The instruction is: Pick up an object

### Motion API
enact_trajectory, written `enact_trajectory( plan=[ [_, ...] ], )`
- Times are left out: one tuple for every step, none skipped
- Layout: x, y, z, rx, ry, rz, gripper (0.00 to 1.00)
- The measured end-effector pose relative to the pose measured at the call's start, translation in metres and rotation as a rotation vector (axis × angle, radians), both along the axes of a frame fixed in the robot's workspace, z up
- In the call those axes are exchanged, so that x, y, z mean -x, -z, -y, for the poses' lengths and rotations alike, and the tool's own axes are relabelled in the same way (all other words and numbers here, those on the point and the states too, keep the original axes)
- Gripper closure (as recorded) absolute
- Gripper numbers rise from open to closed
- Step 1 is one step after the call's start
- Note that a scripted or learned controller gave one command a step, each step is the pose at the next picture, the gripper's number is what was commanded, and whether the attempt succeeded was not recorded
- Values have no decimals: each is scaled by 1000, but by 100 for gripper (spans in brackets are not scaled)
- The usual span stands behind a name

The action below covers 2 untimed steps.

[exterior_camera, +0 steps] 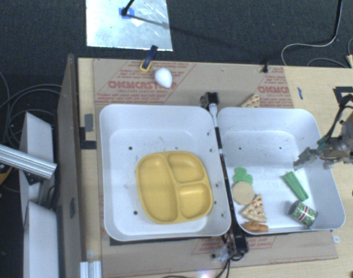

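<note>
The hand (306, 157) comes in from the right edge and hangs over the right bin (269, 123), near its right wall. Whether it is spread or pressed together I cannot tell from here; a grey tip points left over the bin floor, and nothing is visibly pinched in it.

Just below that tip lies a green stick-shaped piece (295, 185), tilted, close to the hand but apart from it. Farther toward the front right corner rests a small green and red can (303, 212) on its side. Left of these, by the bin's inner wall, sits a cluster of toy food: a green leafy piece (242, 175), a tan round cookie (243, 193) touching it below, a pizza slice (255, 209) beside that, and an orange sausage-like piece (255, 227) at the front rim.

The left bin (124, 126) holds a yellow divided plate (174, 186) with three compartments, lying toward its front right.

Behind the bins, on the cardboard-covered tabletop (182, 80), a white egg (163, 77) lies beside a small yellow and blue tool (147, 59), and another pizza slice (251, 101) pokes out by the back rim of the right bin.
</note>
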State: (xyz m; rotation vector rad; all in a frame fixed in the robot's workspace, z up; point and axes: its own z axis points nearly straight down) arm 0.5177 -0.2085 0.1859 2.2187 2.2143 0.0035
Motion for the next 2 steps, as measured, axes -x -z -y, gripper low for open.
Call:
enact_trajectory(
  plan=[
    [-19, 104, -3, -2, -5, -2, 0],
    [-19, 91, -3, -2, -3, -1, 100]
  ],
)
